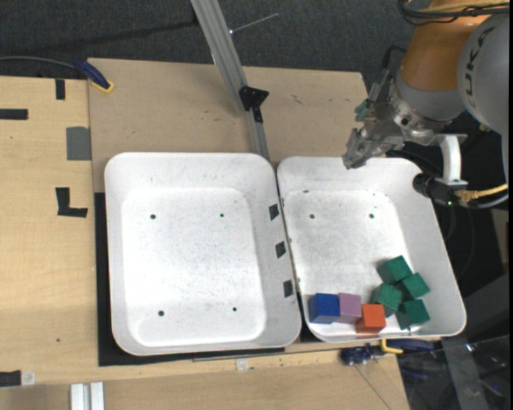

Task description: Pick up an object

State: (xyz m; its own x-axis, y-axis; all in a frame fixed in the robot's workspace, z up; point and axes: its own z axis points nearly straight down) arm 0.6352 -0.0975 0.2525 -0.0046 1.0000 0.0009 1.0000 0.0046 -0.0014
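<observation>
Up at the one o'clock corner of the right bin (427,229), the gripper (356,156) is seen; its grip cannot be told. Blocks (372,301) are huddled at five o'clock, so two could be pinched together.

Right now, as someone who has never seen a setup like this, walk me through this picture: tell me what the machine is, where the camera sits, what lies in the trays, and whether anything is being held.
The single camera looks down at a slant on a wooden bench. The machine is a robot arm, grey and orange, reaching in from the right. Its gripper hangs over the far rim of the right bin; nothing is visible in it.

Two shallow white bins sit side by side. The left bin shows speckled flooring. In the right bin's near corner lies a cluster of small blocks: a blue block, a pale purple block, an orange block and several green blocks. The arm is far from them.
</observation>
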